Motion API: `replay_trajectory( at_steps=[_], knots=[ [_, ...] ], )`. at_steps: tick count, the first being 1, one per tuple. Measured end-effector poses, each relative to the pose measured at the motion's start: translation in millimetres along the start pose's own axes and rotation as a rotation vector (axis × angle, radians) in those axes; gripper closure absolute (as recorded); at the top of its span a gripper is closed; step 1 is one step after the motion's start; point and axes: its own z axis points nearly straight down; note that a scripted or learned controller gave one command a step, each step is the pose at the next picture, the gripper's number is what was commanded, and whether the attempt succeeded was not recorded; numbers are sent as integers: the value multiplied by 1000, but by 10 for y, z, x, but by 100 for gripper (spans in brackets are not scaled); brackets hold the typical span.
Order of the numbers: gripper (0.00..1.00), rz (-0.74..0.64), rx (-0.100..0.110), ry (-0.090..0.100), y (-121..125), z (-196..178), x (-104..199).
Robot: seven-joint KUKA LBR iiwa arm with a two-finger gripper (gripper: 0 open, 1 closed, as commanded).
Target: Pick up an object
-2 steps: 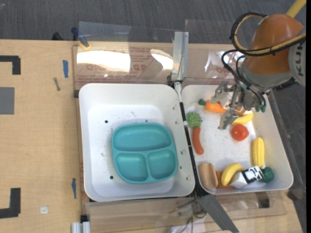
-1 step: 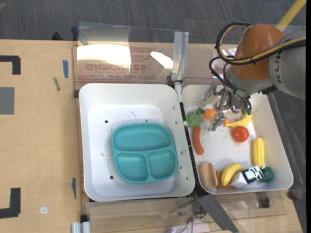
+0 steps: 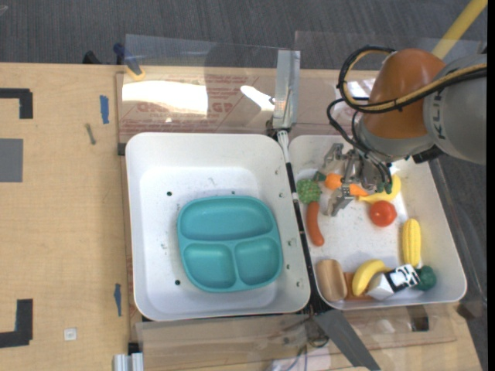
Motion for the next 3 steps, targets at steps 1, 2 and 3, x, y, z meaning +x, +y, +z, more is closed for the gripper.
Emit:
replay_trajectory(
  at_steps=[1,2,3],
  knots=[
    [100,0,1,-15,6,-144,-41],
    [100,-93,1,0,-263,-12,762],
    [100,-408,-14,-5,-1030,0,385]
  ],
)
